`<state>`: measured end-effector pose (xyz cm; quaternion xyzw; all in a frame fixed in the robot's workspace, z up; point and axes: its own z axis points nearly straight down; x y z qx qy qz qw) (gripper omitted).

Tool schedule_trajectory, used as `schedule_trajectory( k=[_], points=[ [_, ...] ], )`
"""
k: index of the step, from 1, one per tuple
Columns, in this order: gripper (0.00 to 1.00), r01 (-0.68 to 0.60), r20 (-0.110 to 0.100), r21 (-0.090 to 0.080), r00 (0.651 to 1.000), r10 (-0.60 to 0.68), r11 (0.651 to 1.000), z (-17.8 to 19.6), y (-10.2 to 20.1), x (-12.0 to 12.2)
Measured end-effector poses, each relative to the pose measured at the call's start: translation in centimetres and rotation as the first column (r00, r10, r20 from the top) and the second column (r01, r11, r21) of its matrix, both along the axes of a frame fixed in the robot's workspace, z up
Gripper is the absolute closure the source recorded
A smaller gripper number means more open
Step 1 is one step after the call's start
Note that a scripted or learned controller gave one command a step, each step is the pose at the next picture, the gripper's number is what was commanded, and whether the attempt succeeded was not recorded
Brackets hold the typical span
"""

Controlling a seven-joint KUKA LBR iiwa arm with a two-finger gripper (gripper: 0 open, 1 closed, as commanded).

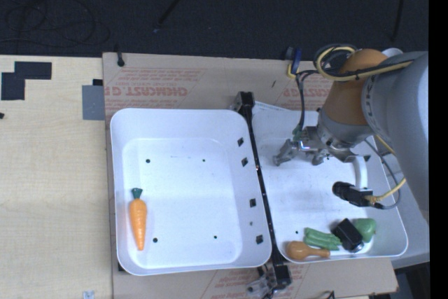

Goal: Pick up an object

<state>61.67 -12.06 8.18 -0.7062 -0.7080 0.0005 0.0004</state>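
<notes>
My gripper (302, 155) hangs over the upper middle of the right bin (280, 199), open, with nothing between its fingers. Along that bin's front edge lie a tan pear-shaped toy (306, 251), a green pod-like toy (322, 239), a small black block (347, 234) and a green piece (365, 227). These lie well in front of the gripper and to its right. An orange carrot (138, 219) with a green top lies in the left bin (182, 126), near its front left corner, far from the gripper.
A black divider strip (256, 178) runs between the two bins. The grey arm (392, 108) and its yellow and black cables (353, 192) hang over the right bin's right side. Cardboard (175, 80) lies under both bins.
</notes>
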Motion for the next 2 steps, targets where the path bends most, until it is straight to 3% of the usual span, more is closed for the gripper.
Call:
schedule_trajectory(
  k=[1, 2],
  points=[
    [1.0, 0.001, -0.003, 0.0, 1.0, -0.001, 1.0, 1.5, -0.2, -0.1],
    [1.0, -0.008, 0.006, 0.005, 1.0, 0.008, 1.0, 11.2, 10.5, -3.4]
  ],
)
